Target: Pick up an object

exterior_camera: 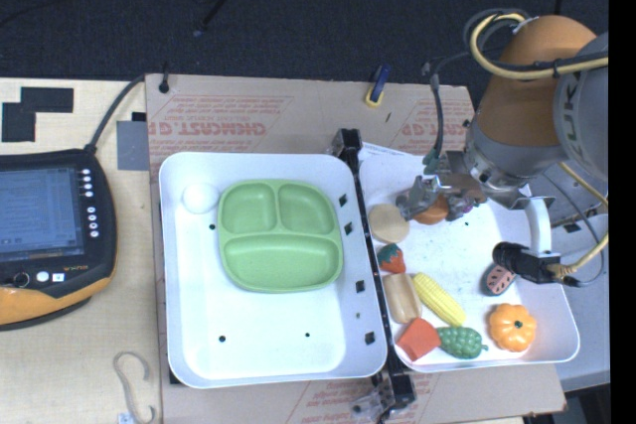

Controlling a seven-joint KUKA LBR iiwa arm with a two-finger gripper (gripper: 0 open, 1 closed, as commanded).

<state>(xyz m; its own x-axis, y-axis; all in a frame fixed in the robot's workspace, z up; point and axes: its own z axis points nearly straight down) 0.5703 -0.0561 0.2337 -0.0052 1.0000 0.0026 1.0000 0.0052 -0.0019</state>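
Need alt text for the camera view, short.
The gripper hangs low over the right bin, at an orange item near its top; corn, a pumpkin and other toy foods lie below. The left bin holds a green divided plate and a white ball.

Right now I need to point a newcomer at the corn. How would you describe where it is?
Look in the right bin, the one crowded with toy food, not the bin holding the green tray. Near its left side the corn lies on a slant between the tan bun and the orange pumpkin. It is the only long yellow, ridged piece.
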